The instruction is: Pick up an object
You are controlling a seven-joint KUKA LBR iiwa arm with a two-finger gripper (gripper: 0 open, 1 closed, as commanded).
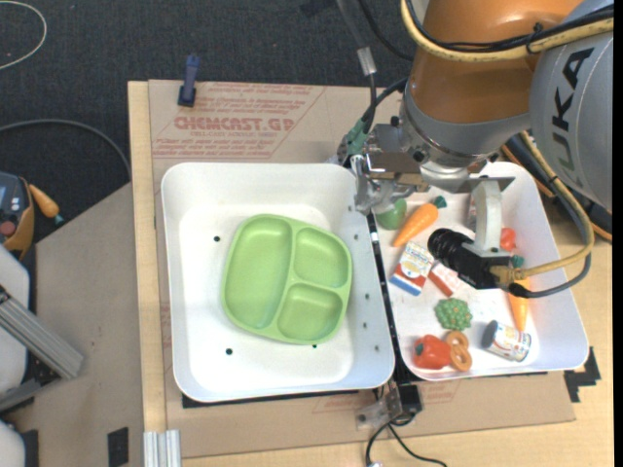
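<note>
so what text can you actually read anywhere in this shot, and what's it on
"CHEMCAST GP", red print on the brown protective sheet behind the bins; the finer red lines around it are too small to read.
"KU", black letters on the grey arm, cut off by the frame edge.
Milk carton and small can: labels too blurred to read.

1. The arm (545, 76) is grey, bearing black "KU" lettering.
2. A glossy orange band (487, 17) wraps above the wrist.
3. Black cables (360, 8) run along it.
4. The hand (375, 178) is metallic silver.
</note>
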